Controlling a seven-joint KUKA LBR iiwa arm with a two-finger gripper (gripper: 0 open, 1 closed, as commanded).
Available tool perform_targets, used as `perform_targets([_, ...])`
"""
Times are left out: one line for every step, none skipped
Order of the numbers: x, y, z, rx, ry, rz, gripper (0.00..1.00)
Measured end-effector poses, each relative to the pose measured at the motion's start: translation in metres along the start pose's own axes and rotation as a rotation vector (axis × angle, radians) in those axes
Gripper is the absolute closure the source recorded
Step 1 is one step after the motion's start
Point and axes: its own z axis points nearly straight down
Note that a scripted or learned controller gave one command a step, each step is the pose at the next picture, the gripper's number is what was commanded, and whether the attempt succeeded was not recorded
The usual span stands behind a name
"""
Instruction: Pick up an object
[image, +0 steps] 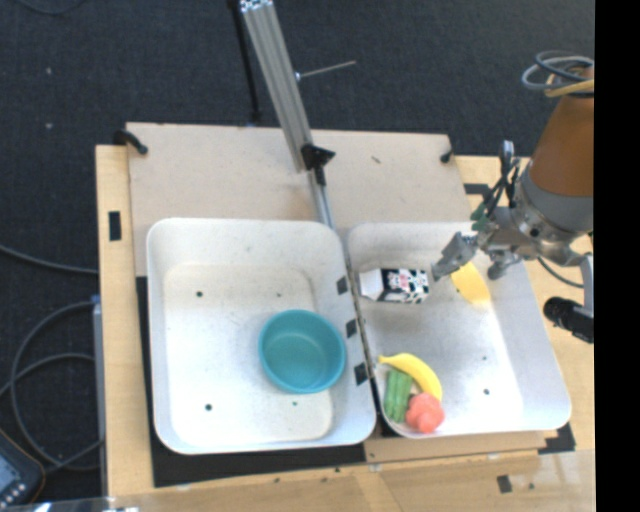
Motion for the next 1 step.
perform_targets([-0.0001, 0.0, -0.0001, -0.001, 0.0, 0.001, 0.0])
